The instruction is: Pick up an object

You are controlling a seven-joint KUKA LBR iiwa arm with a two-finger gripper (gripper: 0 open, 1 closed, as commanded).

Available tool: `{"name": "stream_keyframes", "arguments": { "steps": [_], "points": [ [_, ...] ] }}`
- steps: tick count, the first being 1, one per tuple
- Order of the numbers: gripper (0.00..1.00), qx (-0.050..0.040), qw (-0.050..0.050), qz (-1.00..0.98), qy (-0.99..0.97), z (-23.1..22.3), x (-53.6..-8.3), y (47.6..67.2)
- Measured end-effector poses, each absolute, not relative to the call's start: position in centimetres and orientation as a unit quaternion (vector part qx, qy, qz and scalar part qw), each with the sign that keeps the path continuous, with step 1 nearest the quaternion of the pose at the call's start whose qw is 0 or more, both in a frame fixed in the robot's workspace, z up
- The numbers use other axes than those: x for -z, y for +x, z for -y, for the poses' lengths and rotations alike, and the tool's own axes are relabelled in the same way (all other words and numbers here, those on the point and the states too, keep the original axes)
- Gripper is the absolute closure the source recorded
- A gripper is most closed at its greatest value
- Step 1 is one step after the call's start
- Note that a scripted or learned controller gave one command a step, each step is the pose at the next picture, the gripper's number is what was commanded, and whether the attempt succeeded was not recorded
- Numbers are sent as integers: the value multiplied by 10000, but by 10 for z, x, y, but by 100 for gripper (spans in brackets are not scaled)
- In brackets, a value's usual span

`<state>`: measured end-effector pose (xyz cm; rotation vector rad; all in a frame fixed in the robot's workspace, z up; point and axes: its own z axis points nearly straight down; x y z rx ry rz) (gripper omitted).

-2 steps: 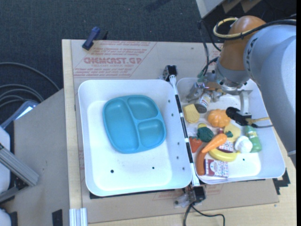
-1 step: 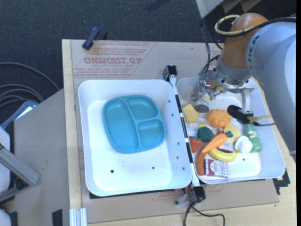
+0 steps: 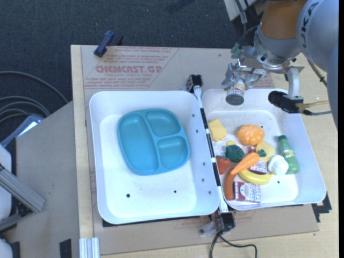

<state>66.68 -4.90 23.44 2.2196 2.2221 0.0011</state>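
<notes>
Bins: two shallow white plastic ones, the left bin [image 3: 107, 198] and the right bin [image 3: 309, 181], side by side.
Tray: one blue tray [image 3: 153, 140], three compartments, in the left bin.
Toy food: one heap in the right bin, including an orange pumpkin [image 3: 250, 134], carrot [image 3: 243, 163], banana [image 3: 254, 177] and green bottle [image 3: 287, 152].
Gripper: the gripper [image 3: 236, 90] hung over the right bin's far edge; whether its fingers were apart or together could not be told.
Writing: "CHEMCAST" on the board [image 3: 134, 63].

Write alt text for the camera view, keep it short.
A grey arm's gripper hangs over the far edge of the right bin, which holds a heap of toy food. The left bin holds a blue divided tray.
</notes>
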Motion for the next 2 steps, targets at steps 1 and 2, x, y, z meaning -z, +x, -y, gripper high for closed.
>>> {"name": "stream_keyframes", "arguments": {
  "steps": [1,2],
  "points": [
    [100,6,-14,-7074,7068,5,-234,637],
    [100,9,-14,-7070,7072,-7,-240,589]
  ]
}}
